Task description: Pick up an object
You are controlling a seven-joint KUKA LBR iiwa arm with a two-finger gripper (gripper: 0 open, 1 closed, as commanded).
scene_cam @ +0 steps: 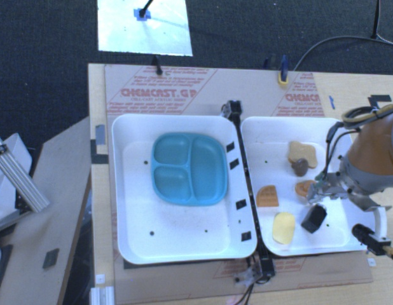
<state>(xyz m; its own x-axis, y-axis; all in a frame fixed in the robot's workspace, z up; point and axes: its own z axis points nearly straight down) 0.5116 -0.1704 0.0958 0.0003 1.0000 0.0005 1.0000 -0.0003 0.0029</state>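
Several small food-like objects lie in the right bin (pixel 273 132). A tan bread-like piece (pixel 303 150) has a small grey-brown lump (pixel 300 166) against its near edge. Nearer the front lie an orange wedge (pixel 268 196), a small orange-brown piece (pixel 304 188) and a pale yellow piece (pixel 284 227). My gripper (pixel 315 216) reaches in from the right and hangs low over the bin floor, just right of the yellow piece and just below the orange-brown piece. Nothing is visibly held in it.
The left bin (pixel 136 234) holds a blue divided plate (pixel 188 168). A black divider strip (pixel 241 170) runs between the bins. The arm's orange band (pixel 378 151) covers the right bin's right side. Cables run along the bench's far right edge.
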